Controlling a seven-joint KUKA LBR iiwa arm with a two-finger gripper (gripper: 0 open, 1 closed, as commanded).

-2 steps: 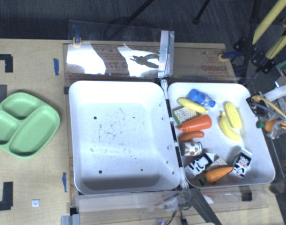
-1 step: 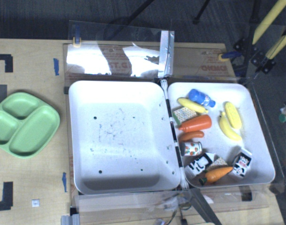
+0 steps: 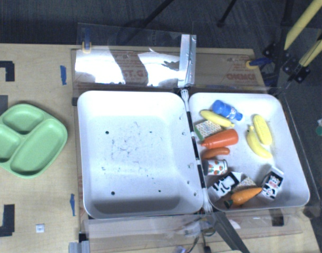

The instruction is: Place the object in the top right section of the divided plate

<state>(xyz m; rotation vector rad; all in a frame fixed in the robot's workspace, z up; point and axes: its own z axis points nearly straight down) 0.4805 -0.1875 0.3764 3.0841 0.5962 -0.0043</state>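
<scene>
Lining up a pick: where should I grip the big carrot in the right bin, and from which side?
Probably from above, at the middle of the carrot, fingers across its width. It lies flat, near level in view. A packet touches its upper left and a sausage lies close below, so its right half looks freer.

Probably a lab — taped bench, tripods.

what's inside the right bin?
Right bin holds a blue bottle, bananas, carrots, small cartons. Whatever lies beneath the pile is hidden.
</scene>
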